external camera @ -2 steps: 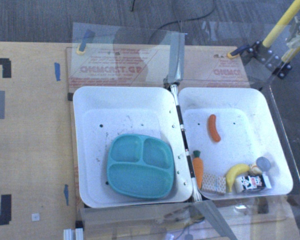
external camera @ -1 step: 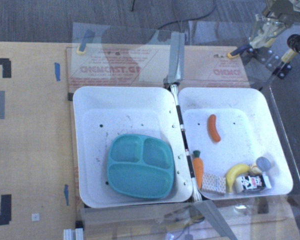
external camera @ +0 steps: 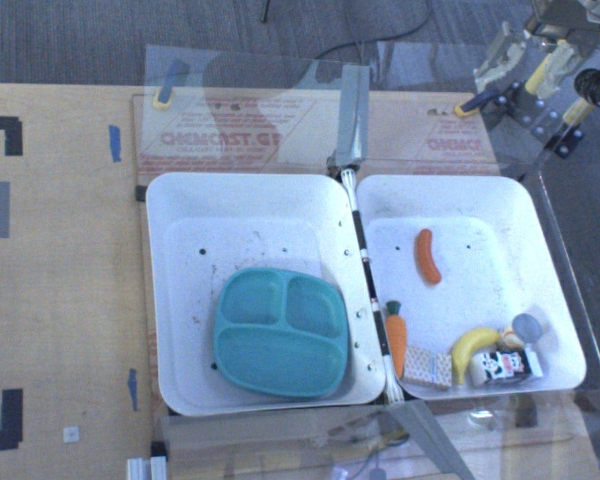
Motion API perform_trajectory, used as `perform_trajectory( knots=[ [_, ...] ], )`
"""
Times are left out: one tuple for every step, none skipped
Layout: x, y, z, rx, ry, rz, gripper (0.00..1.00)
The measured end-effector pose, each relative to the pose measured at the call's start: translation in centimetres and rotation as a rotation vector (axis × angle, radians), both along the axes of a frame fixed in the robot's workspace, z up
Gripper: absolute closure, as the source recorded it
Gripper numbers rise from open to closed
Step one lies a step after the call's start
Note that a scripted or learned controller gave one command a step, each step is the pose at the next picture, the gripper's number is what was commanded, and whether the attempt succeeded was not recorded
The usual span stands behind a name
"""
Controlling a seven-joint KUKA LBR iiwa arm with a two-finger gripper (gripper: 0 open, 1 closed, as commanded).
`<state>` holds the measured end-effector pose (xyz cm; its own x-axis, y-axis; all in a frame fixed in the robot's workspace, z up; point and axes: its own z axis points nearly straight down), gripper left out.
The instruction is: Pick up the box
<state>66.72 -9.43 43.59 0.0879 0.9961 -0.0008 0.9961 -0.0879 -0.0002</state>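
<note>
A teal divided plate [external camera: 281,333] fills the left bin [external camera: 180,208]. In the right bin's [external camera: 520,208] near edge the box [external camera: 429,367] lies between a toy carrot [external camera: 396,336] and a banana [external camera: 472,349]. The gripper [external camera: 540,53] hangs beyond the far right corner; I cannot tell its state.

The box [external camera: 429,367] I am after is a small flat carton, pale with a fine reddish speckled pattern on its upper face, and it lies flat on the floor of the right bin [external camera: 460,200], down at about six o'clock, close against the near wall. From my box, the carrot [external camera: 395,337] is touching its edge at about ten o'clock, and the banana [external camera: 475,349] sits just beside it at about two o'clock. Its long sides run roughly nine to three, slightly skewed.
</note>
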Motion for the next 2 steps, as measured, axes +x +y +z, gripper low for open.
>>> perform_trajectory(
  knots=[
    [-2.6, 3.0, -11.4, 0.001, -0.001, -0.101, 0.0],
    [-6.3, 1.5, -21.9, 0.001, -0.001, -0.126, 0.0]
  ],
)
